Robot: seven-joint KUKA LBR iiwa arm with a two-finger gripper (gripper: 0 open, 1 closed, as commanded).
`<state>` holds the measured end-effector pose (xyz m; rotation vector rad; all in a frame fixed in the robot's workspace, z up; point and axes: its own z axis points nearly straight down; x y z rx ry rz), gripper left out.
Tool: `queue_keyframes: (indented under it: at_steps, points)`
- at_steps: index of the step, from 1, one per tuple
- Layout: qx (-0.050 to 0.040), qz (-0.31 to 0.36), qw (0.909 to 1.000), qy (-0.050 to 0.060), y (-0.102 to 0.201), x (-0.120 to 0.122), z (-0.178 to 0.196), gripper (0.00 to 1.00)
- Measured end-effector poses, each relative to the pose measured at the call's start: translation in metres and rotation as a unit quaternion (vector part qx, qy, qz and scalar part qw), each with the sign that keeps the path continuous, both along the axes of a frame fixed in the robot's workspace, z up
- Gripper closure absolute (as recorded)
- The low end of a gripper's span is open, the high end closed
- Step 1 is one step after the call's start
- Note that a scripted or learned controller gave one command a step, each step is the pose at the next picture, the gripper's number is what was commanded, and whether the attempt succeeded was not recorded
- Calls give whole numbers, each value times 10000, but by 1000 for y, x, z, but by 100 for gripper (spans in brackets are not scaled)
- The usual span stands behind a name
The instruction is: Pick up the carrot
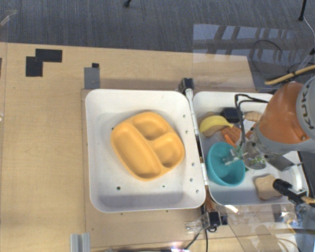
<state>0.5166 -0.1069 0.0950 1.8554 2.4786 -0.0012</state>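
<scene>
Camera view from above: two white bins are seen side by side on a wooden worktop (42,167). The left bin (102,193) is taken up by a yellow divided plate (147,146), set near its middle.

The right bin (210,105) is crowded. A banana (214,124) is laid near its far left corner. The carrot (231,135) is seen just beside the banana, on the side nearer the arm, and just beyond the rim of a teal bowl (223,168). Part of the carrot is hidden by the tool. A tan lump (262,186) is placed near the bin's front edge, to the right of the bowl; what it is cannot be told.

The arm (283,117) is reached in from the right, its orange band held over the right bin. The tool (239,155) is lowered at the bowl's right rim, close to the carrot's near end. Whether the tool is spread or pressed together cannot be told, as it is blurred against the bowl and the bin floor. Nothing is seen gripped in it, and the carrot is seen lying in the bin.
</scene>
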Motion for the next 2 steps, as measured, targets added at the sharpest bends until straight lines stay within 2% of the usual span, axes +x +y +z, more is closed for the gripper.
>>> queue_keyframes:
  at_steps: [1,2]
  points:
    - [162,-1228,9923,21,-50,-20,-1,100]
    - [196,-2795,9599,125,-12,-4,29,100]
